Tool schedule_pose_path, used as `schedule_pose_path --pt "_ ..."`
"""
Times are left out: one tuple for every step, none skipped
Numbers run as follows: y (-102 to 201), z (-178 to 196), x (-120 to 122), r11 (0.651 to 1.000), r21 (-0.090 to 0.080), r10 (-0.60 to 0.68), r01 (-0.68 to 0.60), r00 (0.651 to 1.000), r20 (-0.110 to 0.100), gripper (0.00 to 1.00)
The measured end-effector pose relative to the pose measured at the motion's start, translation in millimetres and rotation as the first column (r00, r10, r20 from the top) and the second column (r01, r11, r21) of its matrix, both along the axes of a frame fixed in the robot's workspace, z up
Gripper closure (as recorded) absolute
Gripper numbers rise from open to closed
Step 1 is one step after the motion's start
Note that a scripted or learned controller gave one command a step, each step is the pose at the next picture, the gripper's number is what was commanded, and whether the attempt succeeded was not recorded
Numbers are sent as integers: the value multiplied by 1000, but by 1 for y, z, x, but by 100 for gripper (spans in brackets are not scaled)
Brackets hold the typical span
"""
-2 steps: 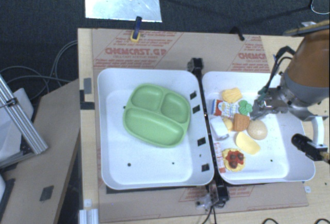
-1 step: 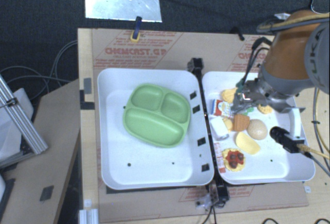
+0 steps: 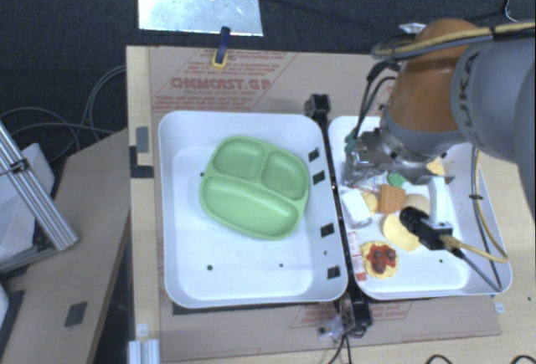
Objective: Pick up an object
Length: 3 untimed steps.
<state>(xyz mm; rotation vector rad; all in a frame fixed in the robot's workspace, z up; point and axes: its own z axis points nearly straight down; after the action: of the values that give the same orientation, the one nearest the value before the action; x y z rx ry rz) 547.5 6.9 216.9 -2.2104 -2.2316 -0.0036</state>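
My gripper (image 3: pixel 362 167) hangs low over the upper left part of the right bin (image 3: pixel 469 274), under the grey arm with its orange band. Several toy foods lie just below it. A pale white piece (image 3: pixel 355 203) rests near the bin's left wall, and an orange-brown biscuit (image 3: pixel 391 199) sits beside it. A yellow round piece (image 3: pixel 397 233) lies further down, and a yellow slice with red topping (image 3: pixel 381 259) lies near the front. A small green item (image 3: pixel 395 180) peeks out next to the gripper. Nothing can be seen held.
The left bin (image 3: pixel 188 270) holds a green divided plate (image 3: pixel 254 187). A black clip (image 3: pixel 318 105) sits at the top of the wall between the bins. The arm's body covers the right bin's back part.
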Motion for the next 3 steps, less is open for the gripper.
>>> schedule_pose_path --pt "51 14 4 1000 0 1 -1 1000 1 100" --pt "107 9 -6 1000 1 0 0 1000 -1 100" --pt "102 16 9 1000 -1 -3 3 1000 2 100"
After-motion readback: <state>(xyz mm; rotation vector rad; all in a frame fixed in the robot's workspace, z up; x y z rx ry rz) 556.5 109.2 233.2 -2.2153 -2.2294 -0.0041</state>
